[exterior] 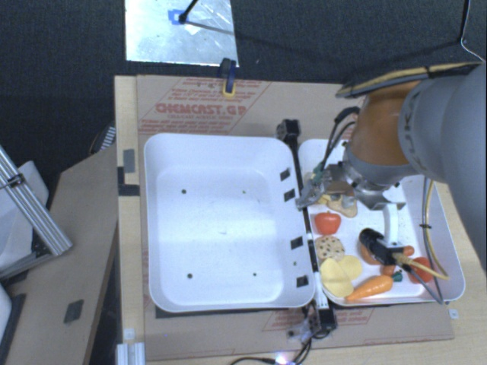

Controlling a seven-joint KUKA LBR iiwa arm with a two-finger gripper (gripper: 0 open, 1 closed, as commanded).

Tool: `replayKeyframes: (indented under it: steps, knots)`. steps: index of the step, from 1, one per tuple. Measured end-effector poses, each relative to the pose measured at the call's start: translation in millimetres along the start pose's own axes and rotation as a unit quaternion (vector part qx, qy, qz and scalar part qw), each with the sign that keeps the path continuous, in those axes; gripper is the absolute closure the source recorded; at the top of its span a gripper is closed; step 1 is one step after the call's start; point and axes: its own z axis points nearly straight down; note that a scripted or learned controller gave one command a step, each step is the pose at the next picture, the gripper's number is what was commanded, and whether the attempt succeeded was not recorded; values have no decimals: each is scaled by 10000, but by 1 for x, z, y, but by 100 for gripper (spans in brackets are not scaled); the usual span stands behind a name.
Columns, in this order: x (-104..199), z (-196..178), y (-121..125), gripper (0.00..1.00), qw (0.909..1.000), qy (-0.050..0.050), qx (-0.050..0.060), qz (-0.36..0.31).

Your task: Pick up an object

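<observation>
Gripper (pixel 319 191) low over right bin (pixel 445 280), near its left wall; whether jaws clamp anything cannot be told. Red tomato-like piece (pixel 328 223) lies just below it toward camera, then cookie (pixel 329 246), yellow pieces (pixel 340 273), carrot (pixel 371 286), long axis roughly left-right. Cardboard (pixel 199 103) print reads "CHEMCAST GP".

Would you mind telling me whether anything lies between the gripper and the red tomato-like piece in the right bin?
Nothing visible does. The gripper hangs just above the red piece, with only a pale item beside it, slightly off the line.
</observation>
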Motion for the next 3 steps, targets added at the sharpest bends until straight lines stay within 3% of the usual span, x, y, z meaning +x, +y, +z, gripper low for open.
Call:
replayKeyframes:
  steps: [1,2,3]
  knots:
    - [85,-225,39,0,9999,26,-113,-55]
    - [80,-225,38,100,10000,-1,-31,-44]
    - [154,-299,10,100,10000,30,-45,-61]
